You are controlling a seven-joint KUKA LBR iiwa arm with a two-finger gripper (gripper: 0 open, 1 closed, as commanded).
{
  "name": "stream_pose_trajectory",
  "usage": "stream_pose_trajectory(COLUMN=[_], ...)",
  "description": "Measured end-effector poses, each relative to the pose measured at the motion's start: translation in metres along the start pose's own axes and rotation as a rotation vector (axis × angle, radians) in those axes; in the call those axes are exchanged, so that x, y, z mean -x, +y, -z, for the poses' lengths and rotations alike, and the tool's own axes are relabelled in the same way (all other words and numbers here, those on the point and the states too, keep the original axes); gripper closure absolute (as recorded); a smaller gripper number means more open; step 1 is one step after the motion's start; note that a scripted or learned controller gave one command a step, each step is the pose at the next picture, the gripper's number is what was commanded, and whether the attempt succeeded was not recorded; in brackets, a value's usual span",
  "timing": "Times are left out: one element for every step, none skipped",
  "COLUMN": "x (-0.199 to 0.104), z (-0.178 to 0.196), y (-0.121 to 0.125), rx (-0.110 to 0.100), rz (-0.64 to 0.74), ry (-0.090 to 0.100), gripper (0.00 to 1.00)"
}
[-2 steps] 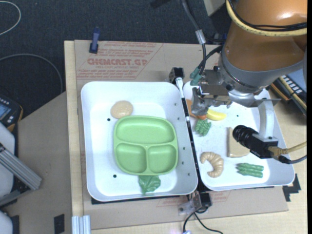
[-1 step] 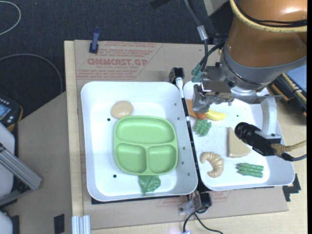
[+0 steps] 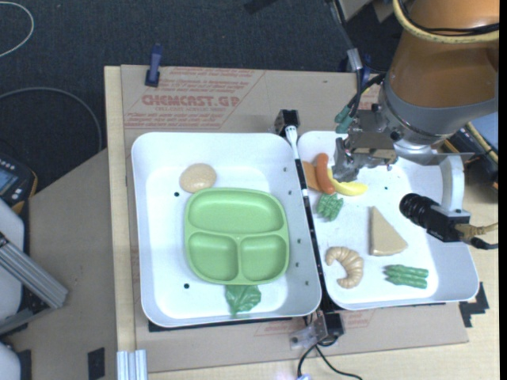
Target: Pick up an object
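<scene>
Lettuce leaf (image 3: 242, 298) lies at the near edge of the left bin (image 3: 150, 212), just below the green tray (image 3: 236, 234). Tan bun (image 3: 197, 177) sits just above the tray's upper left corner.

Right bin (image 3: 451, 287) holds the rest. Croissant (image 3: 346, 264) lies near front, curved, long axis roughly up-down. Green beans (image 3: 406, 275) lie to its right, long axis left-right. Beige wedge (image 3: 385, 233) lies above the beans, tip pointing to the far side. Broccoli (image 3: 329, 206) sits near the divider between the bins.

Pincer (image 3: 348, 170) hangs over the far left part of the right bin, right at the sausage (image 3: 322, 174) and banana (image 3: 351, 188). Sausage lies just left of the pincer, long axis near vertical in view, slightly tilted. Banana lies just under the pincer, long axis left-right, tip pointing right. Both touch or overlap each other at their near ends. Cannot tell whether the pincer is spread or pressed together, or whether it touches either one.

Arm (image 3: 444, 62) comes in from upper right. Cardboard (image 3: 190, 101) covers the tabletop under both bins.
</scene>
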State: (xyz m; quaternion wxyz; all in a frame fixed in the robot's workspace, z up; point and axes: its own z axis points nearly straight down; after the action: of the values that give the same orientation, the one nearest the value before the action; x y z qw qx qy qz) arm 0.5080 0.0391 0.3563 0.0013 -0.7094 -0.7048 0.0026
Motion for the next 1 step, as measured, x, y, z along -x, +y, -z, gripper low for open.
stream_pose_trajectory(x=[0.0271], z=[-0.0420], y=[0.0167], rx=[-0.001], rz=[0.002], ry=[0.001], gripper=[1.00])
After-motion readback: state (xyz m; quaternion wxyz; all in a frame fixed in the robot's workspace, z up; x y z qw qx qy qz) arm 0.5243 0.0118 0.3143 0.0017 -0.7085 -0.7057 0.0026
